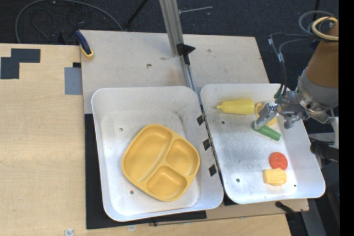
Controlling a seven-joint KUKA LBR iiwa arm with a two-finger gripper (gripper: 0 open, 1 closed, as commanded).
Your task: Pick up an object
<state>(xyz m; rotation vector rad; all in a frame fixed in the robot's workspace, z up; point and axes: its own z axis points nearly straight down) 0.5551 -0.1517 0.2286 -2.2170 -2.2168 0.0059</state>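
My end effector (pixel 272 116) hangs low in the right bin (pixel 249 185), I cannot tell its grip, and the green stick (pixel 269 131) lies just under it toward five o'clock, pointing from ten to four.

yellow corn (pixel 235 106) laid flat, frame right of centre | green piece (pixel 269 132) just below-right of it | red ball (pixel 279 161), yellow block (pixel 275 177) seen lower right
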